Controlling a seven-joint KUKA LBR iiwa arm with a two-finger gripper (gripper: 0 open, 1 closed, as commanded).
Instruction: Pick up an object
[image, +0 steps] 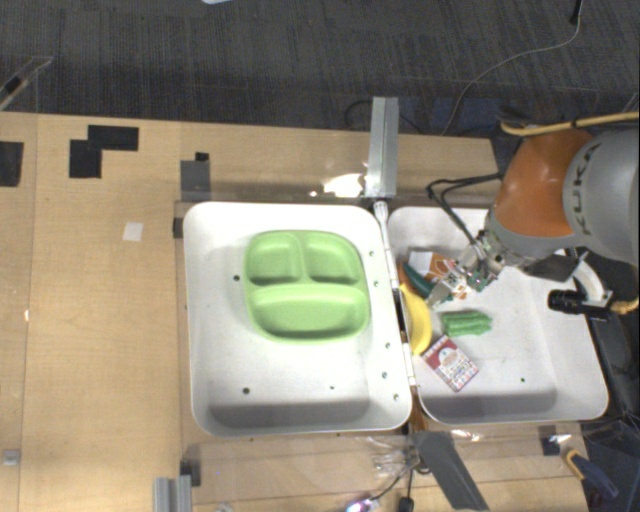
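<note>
Claw (447, 287) above curved yellow banana (419, 320), beside stubby green cylinder (466, 324).

arm (608, 190): was grey and rounded
band (535, 185): was orange, bulbous, above the wrist
cables (455, 200): were black, looped beside the band
gripper (450, 285): was small, metallic grey

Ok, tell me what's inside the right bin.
The right bin holds a banana, a green object, a small patterned packet and an orange item. The gripper covers whatever lies beneath it.
</note>
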